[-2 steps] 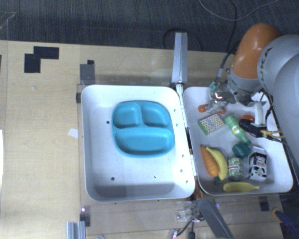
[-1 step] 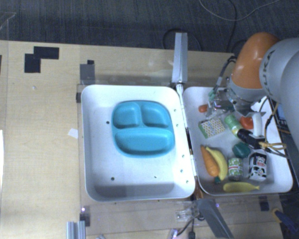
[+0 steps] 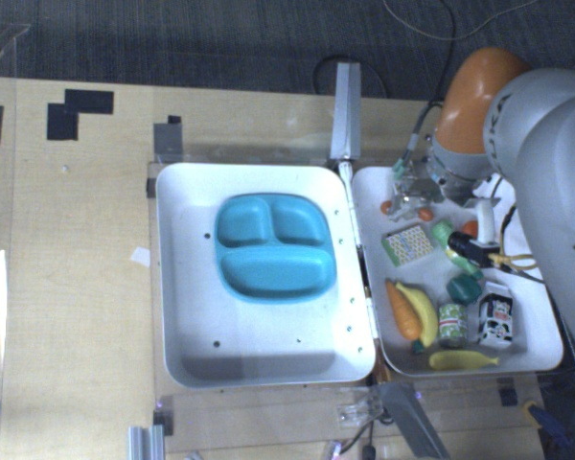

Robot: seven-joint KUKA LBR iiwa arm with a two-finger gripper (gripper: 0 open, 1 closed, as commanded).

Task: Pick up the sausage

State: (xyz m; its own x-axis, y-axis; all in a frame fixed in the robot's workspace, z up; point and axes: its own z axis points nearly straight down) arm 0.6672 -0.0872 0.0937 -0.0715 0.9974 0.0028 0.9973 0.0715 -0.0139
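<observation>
Puts the gripper [image 3: 417, 188] low over the right bin [image 3: 546, 353], toward its 11 o'clock corner. Cannot tell how the jaws stand: too small and too crowded by wrist parts. Takes the sausage [image 3: 425, 215] to be the small reddish piece just at 5 o'clock from the gripper, though not with certainty; a second reddish bit [image 3: 388, 206] at the gripper's 8 o'clock may be its other end or a separate toy. Shows nothing plainly gripped.

Risks, as a judgement:
- Closing on the wrong thing, with the cracker [image 3: 407, 244] just at 6 o'clock of the sausage and a green toy [image 3: 444, 230] just at 4 o'clock.
- Closing beside the sausage and nudging it away, since a small round piece would likely roll.
- Pinching only one end, so that the piece would swing and drop on the lift.
- Scraping the bin wall, near at 12 o'clock, and stalling there.
</observation>
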